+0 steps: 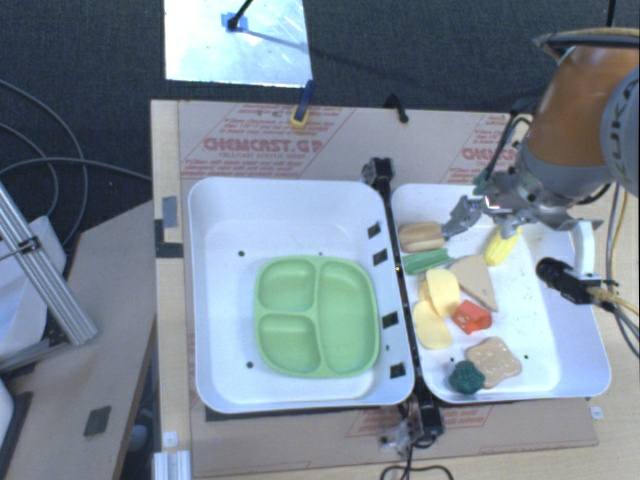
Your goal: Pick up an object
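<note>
Yellow toy corn (501,247) lies in the right bin (590,363) just below and right of the gripper (478,208), long axis slanting up-right, nothing visibly pinched, and I cannot tell its closure

Both white bins (215,268) appear as smooth, slightly glossy plastic. The green divided plate (317,316) in the left bin has a matt plastic look. The board (262,143) beneath the bins resembles printed cardboard. Behind the board, a sheet (238,28) looks like shiny foil. The arm's orange band (578,93) appears glossy.
</note>
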Controlling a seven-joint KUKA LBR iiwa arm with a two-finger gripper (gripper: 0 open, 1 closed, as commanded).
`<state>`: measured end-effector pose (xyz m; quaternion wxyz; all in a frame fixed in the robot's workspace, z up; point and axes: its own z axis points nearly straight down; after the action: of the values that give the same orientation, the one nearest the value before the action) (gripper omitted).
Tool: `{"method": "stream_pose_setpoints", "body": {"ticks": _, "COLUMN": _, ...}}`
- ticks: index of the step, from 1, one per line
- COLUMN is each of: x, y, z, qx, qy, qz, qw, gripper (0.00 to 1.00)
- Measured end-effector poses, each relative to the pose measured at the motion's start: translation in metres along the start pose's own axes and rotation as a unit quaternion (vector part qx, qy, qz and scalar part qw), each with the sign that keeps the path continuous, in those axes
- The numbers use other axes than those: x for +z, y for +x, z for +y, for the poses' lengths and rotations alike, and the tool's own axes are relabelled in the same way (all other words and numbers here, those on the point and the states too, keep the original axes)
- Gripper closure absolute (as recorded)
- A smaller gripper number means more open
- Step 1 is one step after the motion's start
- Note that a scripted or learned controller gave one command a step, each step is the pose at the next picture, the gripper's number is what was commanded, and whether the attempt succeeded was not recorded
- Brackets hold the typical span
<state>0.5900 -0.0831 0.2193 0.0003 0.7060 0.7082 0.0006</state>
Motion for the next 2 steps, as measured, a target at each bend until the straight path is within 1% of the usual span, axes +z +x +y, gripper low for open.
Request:
{"method": "stream_pose_setpoints", "body": {"ticks": 1, "x": 0.140, "y": -0.041, "z": -0.059, "qx": 0.003, "qy": 0.004, "qz": 0.001, "qw": 1.0000, "gripper": 0.00}}
{"method": "stream_pose_setpoints", "body": {"ticks": 2, "x": 0.124, "y": -0.038, "z": -0.054, "qx": 0.001, "qy": -0.001, "qz": 0.000, "qw": 1.0000, "gripper": 1.00}}
